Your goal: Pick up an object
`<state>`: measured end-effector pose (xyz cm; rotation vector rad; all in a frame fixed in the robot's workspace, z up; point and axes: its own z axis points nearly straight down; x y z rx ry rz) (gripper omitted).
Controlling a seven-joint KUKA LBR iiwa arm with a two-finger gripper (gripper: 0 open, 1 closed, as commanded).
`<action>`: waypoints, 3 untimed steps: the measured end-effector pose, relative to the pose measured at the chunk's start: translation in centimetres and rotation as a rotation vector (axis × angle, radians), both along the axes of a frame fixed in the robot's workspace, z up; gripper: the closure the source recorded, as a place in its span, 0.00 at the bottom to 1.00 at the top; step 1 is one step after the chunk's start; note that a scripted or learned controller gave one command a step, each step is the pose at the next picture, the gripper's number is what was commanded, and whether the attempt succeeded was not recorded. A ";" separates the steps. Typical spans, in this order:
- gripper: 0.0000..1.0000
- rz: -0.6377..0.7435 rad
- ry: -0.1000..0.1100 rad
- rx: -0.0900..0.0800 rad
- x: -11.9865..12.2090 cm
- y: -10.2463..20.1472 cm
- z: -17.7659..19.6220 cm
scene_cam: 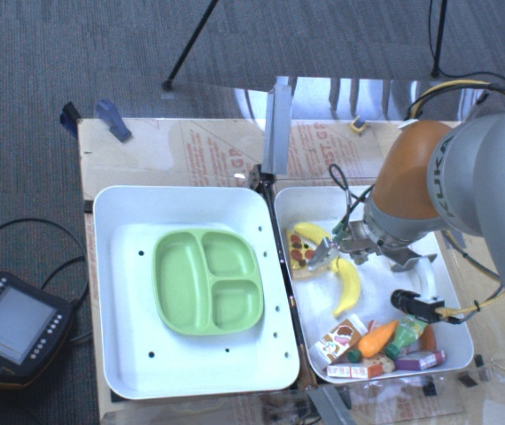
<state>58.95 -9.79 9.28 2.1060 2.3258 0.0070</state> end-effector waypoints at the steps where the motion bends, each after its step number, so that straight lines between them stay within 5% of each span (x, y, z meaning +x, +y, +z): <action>1: 1.00 -0.008 0.000 0.005 0.0 0.0 1.0; 2: 0.00 -0.008 0.000 0.005 0.0 0.0 1.0; 3: 0.00 -0.135 -0.003 0.003 -1.4 0.4 0.0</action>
